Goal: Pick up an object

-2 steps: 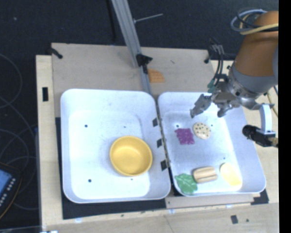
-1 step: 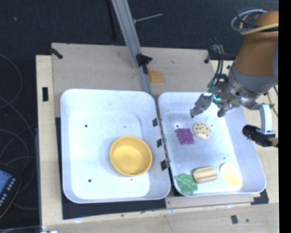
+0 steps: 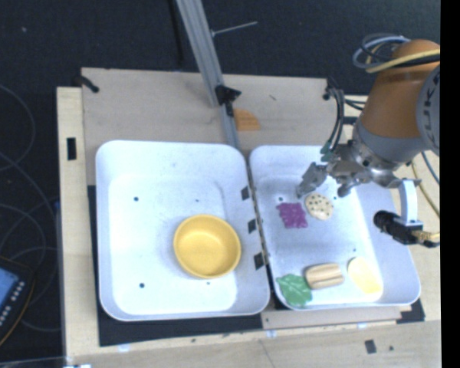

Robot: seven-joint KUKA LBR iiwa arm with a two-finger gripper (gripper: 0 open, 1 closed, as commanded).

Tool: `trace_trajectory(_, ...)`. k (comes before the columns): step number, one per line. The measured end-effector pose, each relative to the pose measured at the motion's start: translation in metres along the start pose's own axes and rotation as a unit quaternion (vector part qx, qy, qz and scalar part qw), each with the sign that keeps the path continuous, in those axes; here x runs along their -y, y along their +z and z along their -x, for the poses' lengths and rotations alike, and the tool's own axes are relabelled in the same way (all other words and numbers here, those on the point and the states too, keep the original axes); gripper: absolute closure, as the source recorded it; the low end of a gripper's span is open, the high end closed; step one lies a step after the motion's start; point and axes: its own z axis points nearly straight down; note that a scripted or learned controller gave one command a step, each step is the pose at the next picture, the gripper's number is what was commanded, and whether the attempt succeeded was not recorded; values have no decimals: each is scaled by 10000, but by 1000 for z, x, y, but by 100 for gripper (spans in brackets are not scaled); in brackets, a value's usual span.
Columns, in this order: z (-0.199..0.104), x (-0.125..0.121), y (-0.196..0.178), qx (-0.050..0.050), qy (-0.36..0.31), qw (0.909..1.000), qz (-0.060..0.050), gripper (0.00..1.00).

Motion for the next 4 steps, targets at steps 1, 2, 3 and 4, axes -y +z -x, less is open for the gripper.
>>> trace_trajectory(1,2,-5,44,0,1,10000,-2,0)
trace_trajectory(2,11,3,92,-2,-1,10000,-8,0)
trace_trajectory(3,10,0,78,-18,18,10000,34,100)
trace_trajectory(4,13,0,13,-11,-24,10000,57,100)
